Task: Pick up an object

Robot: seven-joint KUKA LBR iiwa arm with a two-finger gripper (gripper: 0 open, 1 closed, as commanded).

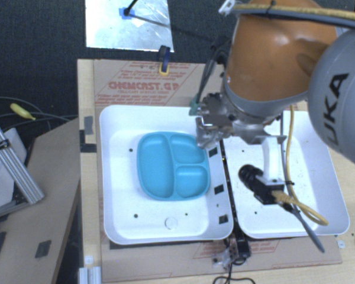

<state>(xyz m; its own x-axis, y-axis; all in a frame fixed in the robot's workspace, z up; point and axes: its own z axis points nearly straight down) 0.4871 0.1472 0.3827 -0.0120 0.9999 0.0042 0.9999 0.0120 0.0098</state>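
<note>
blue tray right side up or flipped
Right side up: the blue tray lies flat in the left bin, its three compartments facing upward.

Blue divided plate (pixel 170 165) in left bin (pixel 121 218), arm (pixel 284 58) above

The cardboard sheet (pixel 143 83) at the desk's far edge bears red lettering reading "CHEMCAST GP" (smaller lines beneath are illegible). The grey arm housing (pixel 337 93) shows black letters "UKA".
</note>
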